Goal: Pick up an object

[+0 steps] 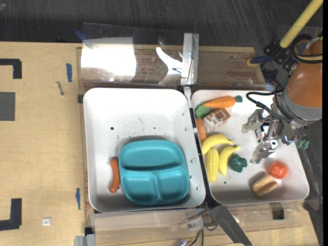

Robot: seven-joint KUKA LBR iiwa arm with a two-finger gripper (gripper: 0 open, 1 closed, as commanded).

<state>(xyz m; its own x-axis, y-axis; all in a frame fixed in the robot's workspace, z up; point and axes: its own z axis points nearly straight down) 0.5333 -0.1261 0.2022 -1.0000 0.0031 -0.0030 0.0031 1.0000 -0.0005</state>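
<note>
In the right bin, open empty jaws hover beside bananas lying lengthwise leftward.

arm cut off by right edge; tool fingers too small to tell

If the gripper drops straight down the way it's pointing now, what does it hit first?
Most likely bare floor of the right bin. The gripper hangs above an open patch between the broccoli and the tomato. Depth is hard to judge from this slanted view, so the tomato could be grazed.
</note>
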